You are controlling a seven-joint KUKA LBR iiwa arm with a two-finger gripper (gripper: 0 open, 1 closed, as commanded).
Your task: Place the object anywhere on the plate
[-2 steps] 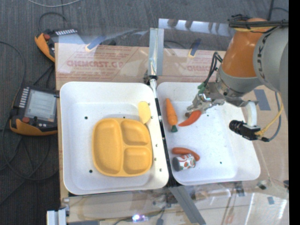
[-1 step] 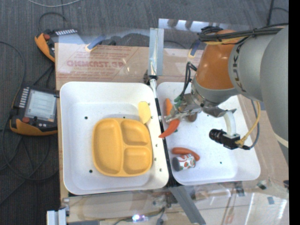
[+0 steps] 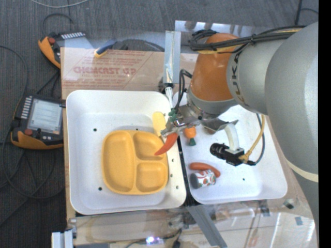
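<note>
The gripper (image 3: 173,128) hangs over the wall between the two bins, low over the right edge of the left bin (image 3: 83,154). An orange-red chili pepper (image 3: 166,144) slants down and left from it, the upper end up against the fingers, the lower tip over the right rim of the yellow divided plate (image 3: 135,161). The fingers appear clamped on the upper end of the pepper, though the hold is small and partly hidden under the wrist. A pale yellow piece (image 3: 158,120) lies in the left bin just beyond the plate's far right corner.

In the right bin (image 3: 258,185) lie a small carrot (image 3: 190,133) just right of the gripper, a red sausage-like item (image 3: 204,167) and a small printed can (image 3: 202,179) near the front.

Judgement: the pepper is at the plate's edge, not yet resting in it. Risks:
- Release here could drop the pepper across the rim, letting it roll off onto the bin floor or into the gap between the bins.
- The grip on one end lets the long body swing; a quick move could shake it loose.
- Lowering further could knock the plate's raised rim or the bin wall.
</note>
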